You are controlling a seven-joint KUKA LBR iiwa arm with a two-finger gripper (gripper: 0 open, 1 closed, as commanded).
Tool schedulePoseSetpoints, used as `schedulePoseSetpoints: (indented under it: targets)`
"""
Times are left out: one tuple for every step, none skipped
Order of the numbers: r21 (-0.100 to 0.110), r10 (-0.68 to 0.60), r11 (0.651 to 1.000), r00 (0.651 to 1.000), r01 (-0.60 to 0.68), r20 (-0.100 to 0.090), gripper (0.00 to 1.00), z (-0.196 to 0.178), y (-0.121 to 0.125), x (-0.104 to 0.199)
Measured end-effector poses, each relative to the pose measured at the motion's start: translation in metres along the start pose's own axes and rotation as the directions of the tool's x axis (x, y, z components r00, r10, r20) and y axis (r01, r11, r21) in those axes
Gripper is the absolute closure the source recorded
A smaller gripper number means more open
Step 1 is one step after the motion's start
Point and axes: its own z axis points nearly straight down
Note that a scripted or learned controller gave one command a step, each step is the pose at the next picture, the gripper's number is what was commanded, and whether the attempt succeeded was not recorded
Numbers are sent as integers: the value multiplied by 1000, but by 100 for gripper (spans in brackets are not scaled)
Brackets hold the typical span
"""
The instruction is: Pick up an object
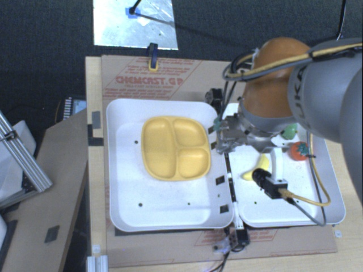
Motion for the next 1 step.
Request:
schedulePoseSetpoints:
  targets:
    - [1, 1, 1000, 1000, -1, 0, 100, 14, -26, 43]
